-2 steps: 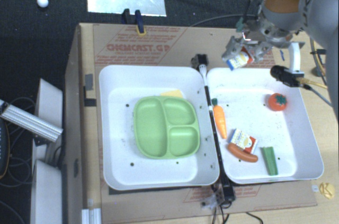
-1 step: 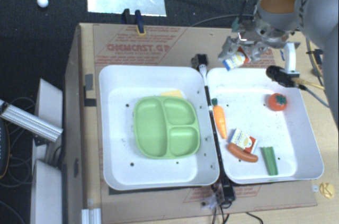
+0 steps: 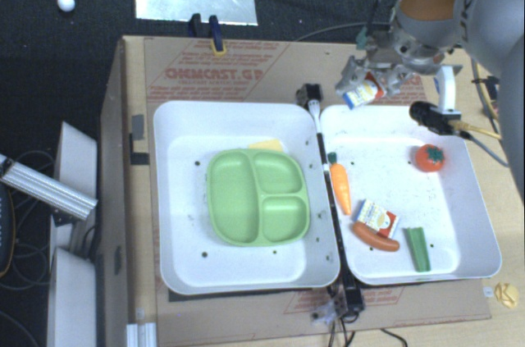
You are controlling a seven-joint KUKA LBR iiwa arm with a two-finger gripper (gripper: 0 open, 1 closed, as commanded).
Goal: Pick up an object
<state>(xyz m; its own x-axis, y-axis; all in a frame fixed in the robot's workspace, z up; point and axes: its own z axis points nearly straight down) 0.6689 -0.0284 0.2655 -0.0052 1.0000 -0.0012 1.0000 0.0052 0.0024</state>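
gripping half-hidden carton [image 3: 362, 95], pincer [image 3: 371, 84]

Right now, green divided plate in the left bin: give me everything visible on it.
The green divided plate looks like matte light-green plastic, rounded-rectangular, with three compartments: one tall on the left, two smaller on the right. It lies flat and upright, slightly rotated, mid-floor in the left bin. A yellow object peeks from behind its far edge. Nothing sits in its compartments.

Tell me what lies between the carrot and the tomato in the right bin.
Nothing: in the camera view, bare bin floor separates the carrot from the tomato.
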